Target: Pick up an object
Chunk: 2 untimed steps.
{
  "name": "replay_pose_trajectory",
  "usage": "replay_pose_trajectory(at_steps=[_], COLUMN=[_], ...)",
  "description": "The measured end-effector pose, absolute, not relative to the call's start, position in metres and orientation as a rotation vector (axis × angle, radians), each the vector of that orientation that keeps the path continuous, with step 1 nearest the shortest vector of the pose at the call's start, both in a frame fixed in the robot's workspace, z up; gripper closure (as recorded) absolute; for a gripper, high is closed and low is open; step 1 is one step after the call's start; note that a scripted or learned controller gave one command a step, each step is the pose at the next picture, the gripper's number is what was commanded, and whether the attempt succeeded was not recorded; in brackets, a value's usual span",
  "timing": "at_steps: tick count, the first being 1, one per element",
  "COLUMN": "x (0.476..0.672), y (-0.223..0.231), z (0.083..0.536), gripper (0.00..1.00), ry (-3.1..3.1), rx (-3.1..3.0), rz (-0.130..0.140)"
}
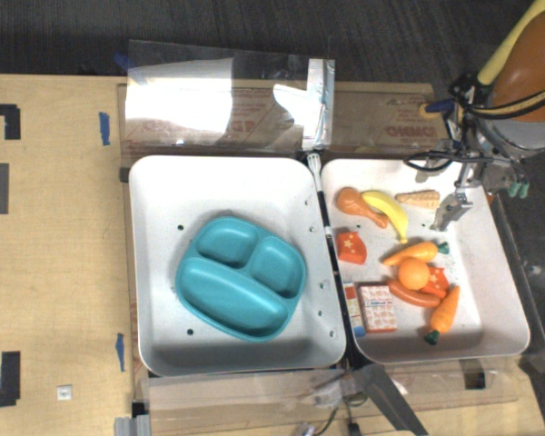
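I am hovering the pincer [451,213] near the right bin's [509,321] far edge; grip state unclear. Banana [387,213] lying just leftward, slanting diagonally.

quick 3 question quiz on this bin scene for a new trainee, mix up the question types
1. True or false: the teal divided tray lies in the left bin.
2. Which item lies nearest the gripper? A) small carton B) banana C) bread piece
3. Fill in: the toy food is gathered in the ___ bin.

Key
1. True.
2. C, the bread piece sits just left of the gripper at the bin's far side.
3. Right: the banana, carrot, carton and the rest all lie there.
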<state>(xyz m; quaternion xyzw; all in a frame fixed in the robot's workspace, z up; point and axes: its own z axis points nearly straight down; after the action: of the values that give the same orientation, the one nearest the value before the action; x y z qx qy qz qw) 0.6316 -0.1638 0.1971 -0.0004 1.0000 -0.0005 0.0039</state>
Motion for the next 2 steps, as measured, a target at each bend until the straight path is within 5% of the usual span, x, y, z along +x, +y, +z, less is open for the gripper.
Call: replay_pose_trajectory(at_steps=[1, 2], x=[0.623, 0.544], y=[-0.127, -0.121], z=[0.090, 0.089], gripper=[0.00, 0.00], ry=[3.128, 3.132], rx=[0.021, 0.008], rz=[-0.003, -0.002])
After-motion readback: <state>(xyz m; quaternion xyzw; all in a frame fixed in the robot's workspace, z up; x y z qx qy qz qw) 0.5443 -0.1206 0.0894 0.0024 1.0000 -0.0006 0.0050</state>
